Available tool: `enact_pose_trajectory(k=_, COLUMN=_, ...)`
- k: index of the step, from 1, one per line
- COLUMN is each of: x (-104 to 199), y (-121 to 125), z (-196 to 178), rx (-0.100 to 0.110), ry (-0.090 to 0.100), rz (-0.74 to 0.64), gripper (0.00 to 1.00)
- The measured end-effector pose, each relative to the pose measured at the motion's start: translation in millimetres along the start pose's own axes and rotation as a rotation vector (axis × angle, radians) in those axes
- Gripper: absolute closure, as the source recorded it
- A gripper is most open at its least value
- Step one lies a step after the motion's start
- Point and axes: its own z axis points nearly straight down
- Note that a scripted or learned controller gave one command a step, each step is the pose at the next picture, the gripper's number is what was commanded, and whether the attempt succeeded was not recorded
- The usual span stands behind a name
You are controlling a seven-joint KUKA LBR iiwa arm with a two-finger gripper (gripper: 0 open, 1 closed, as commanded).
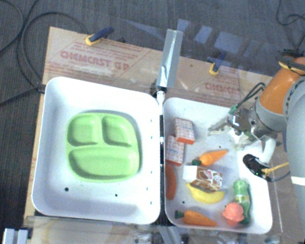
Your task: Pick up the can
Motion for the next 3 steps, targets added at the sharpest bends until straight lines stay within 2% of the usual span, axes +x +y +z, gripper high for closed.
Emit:
enact_pose_trajectory(k=1, x=44, y=-42, z=1, rx=-0.008, ry=-0.004, rz=0.101, gripper=0.0)
enact_pose_trajectory(k=2, x=-14, y=-27, z=-6, rx=0.011, ry=0.008, rz=0.181, gripper=0.0)
enact_pose_trajectory(k=3, x=16, y=-54, z=1, rx=-0.009, ry=-0.008, rz=0.198, gripper=0.0)
